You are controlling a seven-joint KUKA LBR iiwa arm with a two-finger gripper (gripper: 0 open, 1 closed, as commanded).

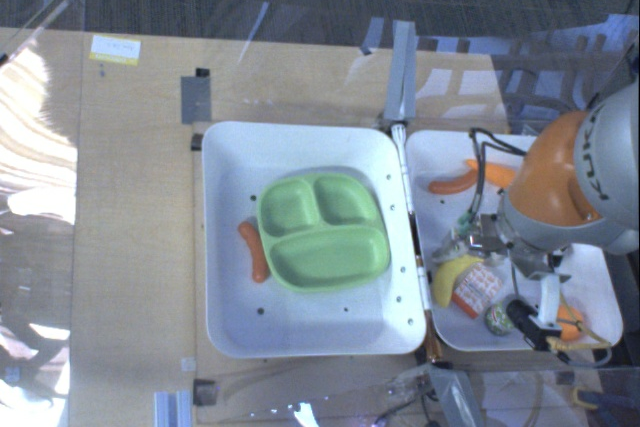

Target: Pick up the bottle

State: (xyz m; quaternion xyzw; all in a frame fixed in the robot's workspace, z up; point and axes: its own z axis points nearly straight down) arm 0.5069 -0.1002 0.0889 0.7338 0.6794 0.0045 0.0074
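Note:
The bottle [479,287] looks like the small clear one with a red-and-white label, lying on its side near the front of the right bin [600,287]. A round greenish end [497,318] sits at its lower right. A yellow banana [447,277] touches its left side. My gripper [472,237] hangs low over the middle of the right bin, just behind the bottle and the banana. The grey wrist and the orange band [553,177] rise from it to the right and hide part of the bin floor.
An orange sausage [452,182] and an orange piece [497,174] lie at the back of the right bin, and another orange piece [570,317] at its front right. The left bin [225,215] holds a green divided plate [322,230] with a red sausage [254,250] beside it.

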